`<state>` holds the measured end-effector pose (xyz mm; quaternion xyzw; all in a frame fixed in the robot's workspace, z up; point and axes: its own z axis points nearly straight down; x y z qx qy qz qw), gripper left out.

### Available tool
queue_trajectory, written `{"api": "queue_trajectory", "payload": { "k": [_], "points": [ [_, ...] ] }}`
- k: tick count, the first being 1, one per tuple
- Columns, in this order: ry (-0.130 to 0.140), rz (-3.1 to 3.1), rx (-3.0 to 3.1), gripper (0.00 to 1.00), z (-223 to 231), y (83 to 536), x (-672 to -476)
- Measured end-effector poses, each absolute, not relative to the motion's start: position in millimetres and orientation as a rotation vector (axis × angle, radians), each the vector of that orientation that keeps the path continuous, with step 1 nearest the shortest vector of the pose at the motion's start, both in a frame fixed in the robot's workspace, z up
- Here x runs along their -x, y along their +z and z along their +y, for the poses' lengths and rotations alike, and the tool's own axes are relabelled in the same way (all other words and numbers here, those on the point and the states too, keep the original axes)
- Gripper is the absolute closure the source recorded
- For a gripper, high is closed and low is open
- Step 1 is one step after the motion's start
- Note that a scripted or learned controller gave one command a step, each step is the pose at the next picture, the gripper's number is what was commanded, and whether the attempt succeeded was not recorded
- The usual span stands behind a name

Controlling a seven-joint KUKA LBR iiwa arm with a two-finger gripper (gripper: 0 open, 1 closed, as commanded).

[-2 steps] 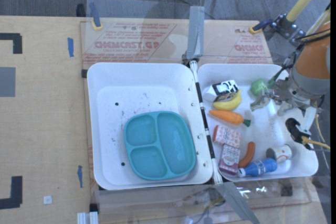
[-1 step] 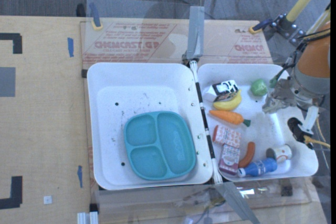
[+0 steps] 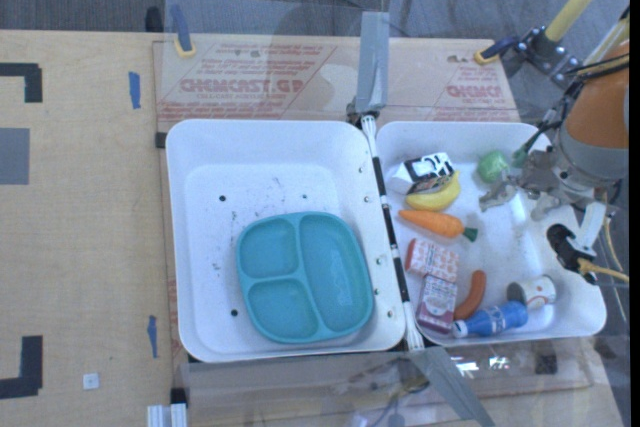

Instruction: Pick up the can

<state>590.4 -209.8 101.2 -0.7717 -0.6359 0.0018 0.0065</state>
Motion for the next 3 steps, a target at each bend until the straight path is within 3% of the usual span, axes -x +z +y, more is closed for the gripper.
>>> {"api": "queue_trajectory", "payload": {
  "k": [1, 2, 3],
  "points": [
    [-0.014, -2.262, 2.190, 0.00, -210, 88, -505.4],
    [-0.027, -2.288, 2.162, 0.00, -215, 89, -488.7],
    [-0.023, -2.335, 2.110, 0.00, -216, 89, -487.6]
  ]
}}
